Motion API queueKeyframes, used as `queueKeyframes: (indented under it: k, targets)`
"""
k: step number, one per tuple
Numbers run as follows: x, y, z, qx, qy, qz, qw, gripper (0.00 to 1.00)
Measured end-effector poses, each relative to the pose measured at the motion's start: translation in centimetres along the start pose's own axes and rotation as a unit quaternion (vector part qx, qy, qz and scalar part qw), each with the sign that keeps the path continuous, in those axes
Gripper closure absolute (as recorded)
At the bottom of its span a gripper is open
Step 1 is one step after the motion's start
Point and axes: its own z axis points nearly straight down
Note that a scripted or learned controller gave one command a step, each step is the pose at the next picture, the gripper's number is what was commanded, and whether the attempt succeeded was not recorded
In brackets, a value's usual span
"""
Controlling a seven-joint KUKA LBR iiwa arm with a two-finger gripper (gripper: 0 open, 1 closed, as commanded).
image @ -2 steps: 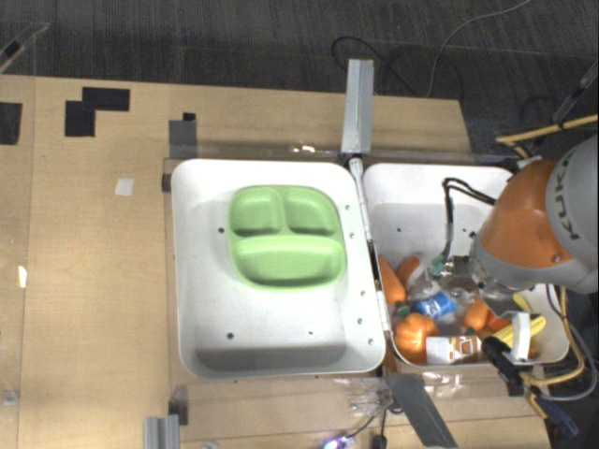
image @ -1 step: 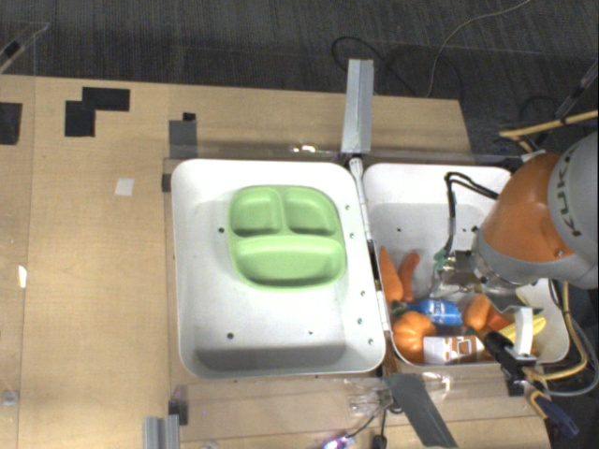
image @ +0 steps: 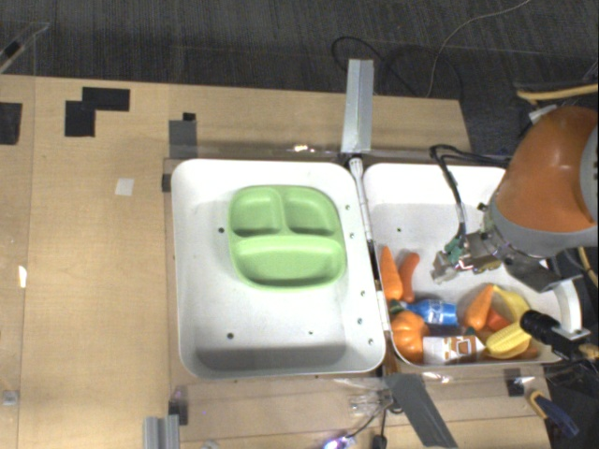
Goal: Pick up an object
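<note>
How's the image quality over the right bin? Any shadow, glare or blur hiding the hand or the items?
Camera view: even light; a soft shadow lies along the left bin's near wall. The right bin is bright but not washed out. The hand is small and slightly blurred, so its detail is lost. The piled items are sharp enough to tell apart by colour.

No text, label or number reads clearly; the small brown-and-white carton (image: 453,348) bears print too blurred to read.
</note>
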Motion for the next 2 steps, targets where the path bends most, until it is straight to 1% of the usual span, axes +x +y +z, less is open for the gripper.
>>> queueKeyframes:
  k: [1, 2]
  targets:
    - [0.0, 0.0, 0.0, 0.0, 0.0, 0.0, 1.0, 0.0]
    - [-3.5, -0.6, 10.1, -0.005, -0.002, -0.008, 1.0, 0.0]
